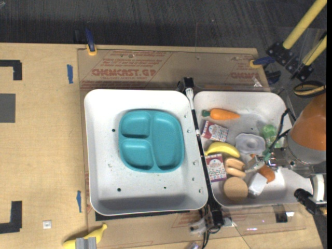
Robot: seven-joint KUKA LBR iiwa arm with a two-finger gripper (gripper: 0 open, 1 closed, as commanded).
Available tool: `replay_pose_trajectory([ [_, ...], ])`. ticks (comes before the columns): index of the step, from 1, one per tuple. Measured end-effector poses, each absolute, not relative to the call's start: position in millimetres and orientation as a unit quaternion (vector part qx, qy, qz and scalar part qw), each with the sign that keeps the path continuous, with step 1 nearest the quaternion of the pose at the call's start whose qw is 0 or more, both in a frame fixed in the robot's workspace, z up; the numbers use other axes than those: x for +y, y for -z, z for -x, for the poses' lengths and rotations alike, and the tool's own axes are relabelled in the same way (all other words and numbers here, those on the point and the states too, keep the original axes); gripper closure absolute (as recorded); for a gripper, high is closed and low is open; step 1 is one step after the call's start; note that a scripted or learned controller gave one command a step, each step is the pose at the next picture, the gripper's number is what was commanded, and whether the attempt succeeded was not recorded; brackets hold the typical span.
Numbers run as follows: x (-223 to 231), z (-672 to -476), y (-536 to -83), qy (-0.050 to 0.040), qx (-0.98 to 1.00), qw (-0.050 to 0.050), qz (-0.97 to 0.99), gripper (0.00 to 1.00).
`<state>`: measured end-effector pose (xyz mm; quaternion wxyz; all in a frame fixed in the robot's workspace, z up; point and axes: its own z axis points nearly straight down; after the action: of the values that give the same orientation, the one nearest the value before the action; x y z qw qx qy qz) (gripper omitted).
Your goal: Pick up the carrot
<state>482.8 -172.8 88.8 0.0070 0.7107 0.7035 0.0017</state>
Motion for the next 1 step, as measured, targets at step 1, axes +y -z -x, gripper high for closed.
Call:
replay_pose_trajectory([
  [1, -176.0, -485.1, -101.1, -0.0019, 0.703, 0.014, -0.711, 1.0],
])
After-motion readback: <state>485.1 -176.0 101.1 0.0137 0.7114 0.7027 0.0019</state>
